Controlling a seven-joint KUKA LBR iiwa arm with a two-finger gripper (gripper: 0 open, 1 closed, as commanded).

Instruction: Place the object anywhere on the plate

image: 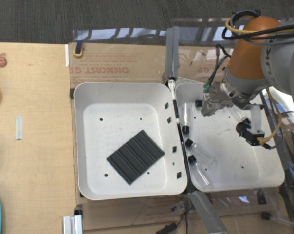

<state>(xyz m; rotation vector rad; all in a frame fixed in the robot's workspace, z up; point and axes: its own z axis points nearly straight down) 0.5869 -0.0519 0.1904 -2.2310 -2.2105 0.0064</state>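
Note:
A dark ribbed rectangular plate (136, 156) lies at a slant in the left bin (88, 130), towards its front. In the right bin (264, 174), a slim clear tube with a black tip (184, 118) lies along the left wall. A second clear piece (197, 165) rests near the front left corner. My gripper (209, 106) hangs over the back left part of the right bin, to the right of the slim tube and apart from it. The wrist hides what is under it.
A raised divider (178, 130) with small black clips separates the two bins. A black cable loop (249, 130) hangs from the arm over the right bin. Cardboard (118, 67) lies behind the bins, and a wooden table (30, 130) is on the left.

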